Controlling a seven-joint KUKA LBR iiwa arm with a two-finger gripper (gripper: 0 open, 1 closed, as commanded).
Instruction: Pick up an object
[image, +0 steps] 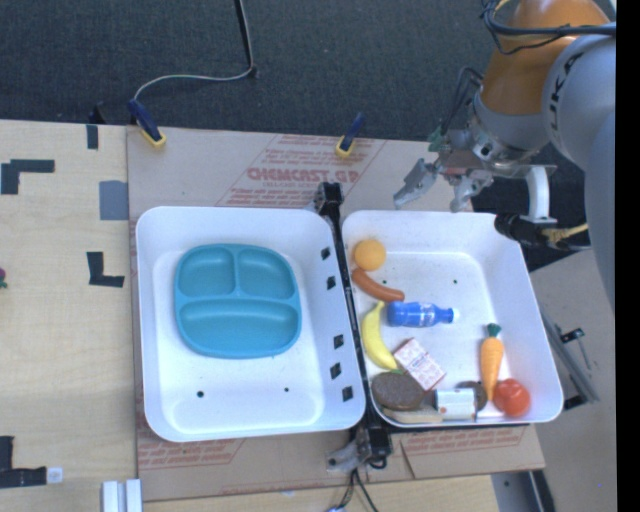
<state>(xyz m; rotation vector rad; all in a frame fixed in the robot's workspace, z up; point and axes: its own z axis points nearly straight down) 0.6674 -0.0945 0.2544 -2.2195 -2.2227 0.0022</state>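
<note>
My gripper (437, 191) hangs above the far edge of the right bin (455, 265), open, with nothing between its two fingers. Below it in the right bin lie an orange ball (369, 253), a hot dog (377, 288), a blue bottle (419, 315), a banana (376, 340), a small red and white packet (419, 363), a brown cookie (398, 391), a carrot (489, 362), a red tomato (512, 397) and a small white block (455, 402). All of these rest on the bin floor, apart from the gripper.
The left bin (240, 400) holds a blue divided plate (238, 300). A black divider with clips (338, 300) runs between the bins. Both bins sit on cardboard (270, 170) held by blue and yellow clamps (148, 124). A cable (200, 75) trails behind.
</note>
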